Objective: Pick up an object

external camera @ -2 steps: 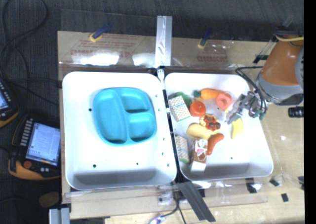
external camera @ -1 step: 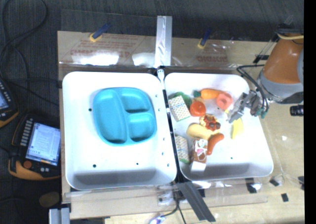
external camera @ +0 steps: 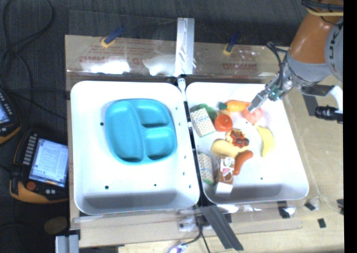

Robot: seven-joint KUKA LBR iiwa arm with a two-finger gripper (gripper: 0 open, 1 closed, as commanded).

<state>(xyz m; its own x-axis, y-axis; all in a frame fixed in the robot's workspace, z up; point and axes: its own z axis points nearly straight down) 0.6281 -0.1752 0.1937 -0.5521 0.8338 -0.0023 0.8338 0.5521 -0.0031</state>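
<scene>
The right bin (external camera: 290,151) holds several toy foods. Among them are an orange carrot (external camera: 239,105), a red tomato (external camera: 223,121), a yellow banana (external camera: 267,140), a brown sausage (external camera: 244,161), a tan bread-like piece (external camera: 222,147) and a small pizza-like piece (external camera: 239,136). A pink-red object (external camera: 254,116) lies near the bin's back right. My gripper (external camera: 256,106) reaches in from the right, its tip right over or touching this pink-red object. The tip is too small and slanted for me to tell whether it grasps anything.
A patterned box (external camera: 202,122) and a small carton (external camera: 225,171) lie at the left and front of the right bin. The left bin (external camera: 89,179) holds a blue divided tray (external camera: 140,129). A metal divider (external camera: 185,45) stands at the back between the bins. A handheld pendant (external camera: 39,165) lies far left.
</scene>
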